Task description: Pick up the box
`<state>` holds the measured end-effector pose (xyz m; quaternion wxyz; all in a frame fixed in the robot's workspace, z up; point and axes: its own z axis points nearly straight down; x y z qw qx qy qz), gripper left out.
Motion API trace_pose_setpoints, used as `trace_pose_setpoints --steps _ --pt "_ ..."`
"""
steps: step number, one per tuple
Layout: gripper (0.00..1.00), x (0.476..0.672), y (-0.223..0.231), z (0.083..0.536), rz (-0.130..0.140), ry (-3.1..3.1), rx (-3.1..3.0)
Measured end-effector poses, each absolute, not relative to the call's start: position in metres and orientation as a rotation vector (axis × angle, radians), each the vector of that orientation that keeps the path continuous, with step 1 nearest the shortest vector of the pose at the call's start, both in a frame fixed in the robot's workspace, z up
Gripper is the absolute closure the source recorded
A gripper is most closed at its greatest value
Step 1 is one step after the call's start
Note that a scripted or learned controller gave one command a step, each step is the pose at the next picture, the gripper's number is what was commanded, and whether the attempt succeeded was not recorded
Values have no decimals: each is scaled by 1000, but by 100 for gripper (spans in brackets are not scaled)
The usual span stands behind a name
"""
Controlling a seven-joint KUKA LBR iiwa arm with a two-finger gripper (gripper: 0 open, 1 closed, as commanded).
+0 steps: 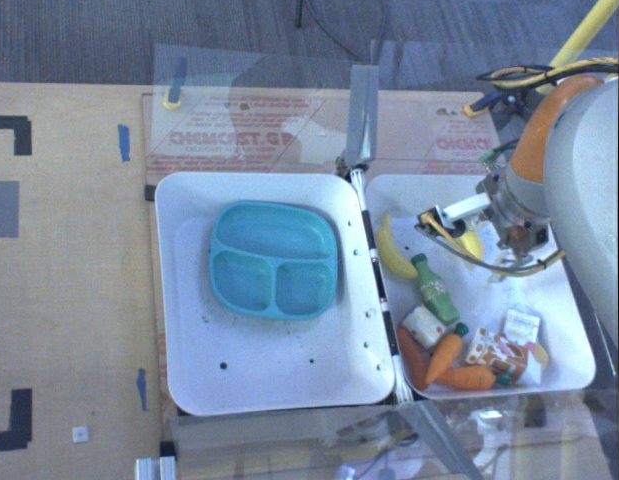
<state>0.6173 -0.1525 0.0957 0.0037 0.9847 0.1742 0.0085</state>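
Note:
In the right bin (579, 353), a small white box (423, 325) lies near the left wall, between a green bottle (435, 289) and two carrots (451, 362). A flat printed carton (494, 350) and a white packet (520, 324) lie further right, near the front. My gripper (513, 238) hangs over the back of this bin, up and to the right of the white box and well apart from it. Cables and the wrist body cover the gripper's tip.
A banana (392, 252) lies against the right bin's left wall. A small yellow piece (472, 244) sits just left of the gripper. The left bin (184, 368) holds a teal divided plate (275, 260). The arm's big grey body (589, 198) covers the right bin's far side.

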Motion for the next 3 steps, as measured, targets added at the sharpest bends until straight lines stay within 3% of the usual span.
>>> trace_pose_setpoints --steps 1,2,3 --pt "0 653 -155 263 -6 549 3094" --pt "0 579 -134 146 -9 421 3117" --pt "0 642 -150 101 16 327 3121"
